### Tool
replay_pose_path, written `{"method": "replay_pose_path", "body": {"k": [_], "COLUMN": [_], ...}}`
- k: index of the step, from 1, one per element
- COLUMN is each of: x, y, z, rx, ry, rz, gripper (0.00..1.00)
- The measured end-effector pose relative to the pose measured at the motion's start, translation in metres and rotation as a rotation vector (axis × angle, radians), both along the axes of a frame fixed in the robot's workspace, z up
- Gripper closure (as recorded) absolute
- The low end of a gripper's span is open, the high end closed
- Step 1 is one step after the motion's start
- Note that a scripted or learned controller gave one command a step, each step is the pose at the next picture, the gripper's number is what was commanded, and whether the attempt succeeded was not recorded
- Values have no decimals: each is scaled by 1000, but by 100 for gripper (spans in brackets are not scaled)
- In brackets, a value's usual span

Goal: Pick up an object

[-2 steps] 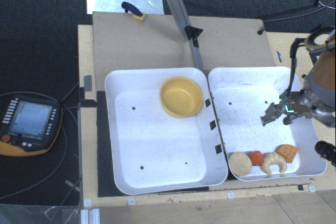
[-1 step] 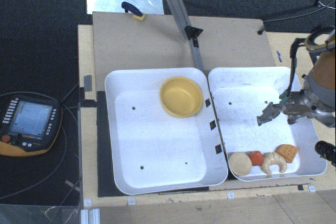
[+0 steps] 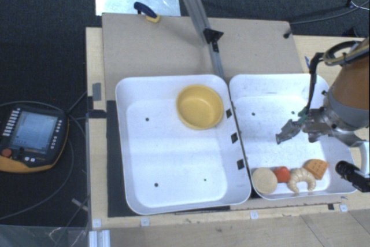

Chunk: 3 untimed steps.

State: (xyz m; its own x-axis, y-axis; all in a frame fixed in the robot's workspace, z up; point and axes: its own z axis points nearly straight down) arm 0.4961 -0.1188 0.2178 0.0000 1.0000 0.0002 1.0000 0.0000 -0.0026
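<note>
Objects for picking: four small food-shaped items lay in a row along the near wall of the right bin (image 3: pixel 272 85), well below the gripper.
Round cracker (image 3: pixel 265 180): a pale beige disc sat at the left end of that row, close to the right bin's near-left corner.
Tomato (image 3: pixel 281 174): a small red piece rested just right of the cracker, touching it or nearly so.
Croissant (image 3: pixel 302 180): a cream, curved pastry lay right of the tomato, against the right bin's near wall.
Waffle (image 3: pixel 315 168): an orange-brown piece with a grid pattern sat just behind and right of the croissant.
Gripper (image 3: pixel 284 136): it hung over the middle of the right bin's floor, pointing left, above bare white surface; nothing sat between its dark fingers, and whether they were apart or together could not be told.
Arm (image 3: pixel 348 95): grey with an orange band, it reached over the right bin's right wall.
Yellow bowl (image 3: pixel 200 106): it stood upright in the left bin (image 3: pixel 173 182), near the wall shared with the right bin.
</note>
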Motion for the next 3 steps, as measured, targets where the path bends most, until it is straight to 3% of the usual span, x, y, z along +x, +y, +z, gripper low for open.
{"method": "replay_pose_path", "body": {"k": [2, 3], "x": [7, 8], "y": [-11, -11], "z": [-106, -93], "rx": [0, 0], "ry": [2, -4], "rz": [0, 0], "gripper": [0, 100]}}
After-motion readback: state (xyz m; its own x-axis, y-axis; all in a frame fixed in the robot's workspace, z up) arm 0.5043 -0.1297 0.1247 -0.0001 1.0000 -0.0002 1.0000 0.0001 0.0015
